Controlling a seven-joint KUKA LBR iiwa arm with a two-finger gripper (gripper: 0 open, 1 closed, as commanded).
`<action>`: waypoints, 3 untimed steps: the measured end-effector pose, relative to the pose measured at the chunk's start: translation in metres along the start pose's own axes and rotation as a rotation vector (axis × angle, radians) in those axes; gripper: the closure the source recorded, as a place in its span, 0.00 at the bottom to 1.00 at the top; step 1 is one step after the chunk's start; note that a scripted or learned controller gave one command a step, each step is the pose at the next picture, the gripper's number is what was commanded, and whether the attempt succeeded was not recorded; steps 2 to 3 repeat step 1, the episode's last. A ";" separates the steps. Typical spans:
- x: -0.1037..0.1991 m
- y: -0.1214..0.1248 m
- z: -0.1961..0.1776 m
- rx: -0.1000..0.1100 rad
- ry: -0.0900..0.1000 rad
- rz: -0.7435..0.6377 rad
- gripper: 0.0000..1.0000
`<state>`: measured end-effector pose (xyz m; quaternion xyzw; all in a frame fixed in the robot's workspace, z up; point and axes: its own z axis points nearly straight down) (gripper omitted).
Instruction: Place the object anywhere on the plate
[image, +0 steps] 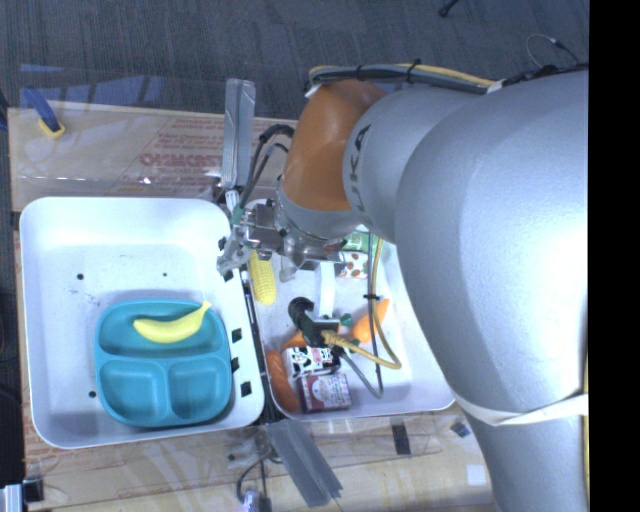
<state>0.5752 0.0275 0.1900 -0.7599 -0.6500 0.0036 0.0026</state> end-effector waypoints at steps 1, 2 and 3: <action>0.004 0.037 -0.026 -0.006 0.002 0.116 0.00; 0.004 0.037 -0.026 -0.006 0.002 0.116 0.00; 0.004 0.037 -0.026 -0.006 0.002 0.116 0.00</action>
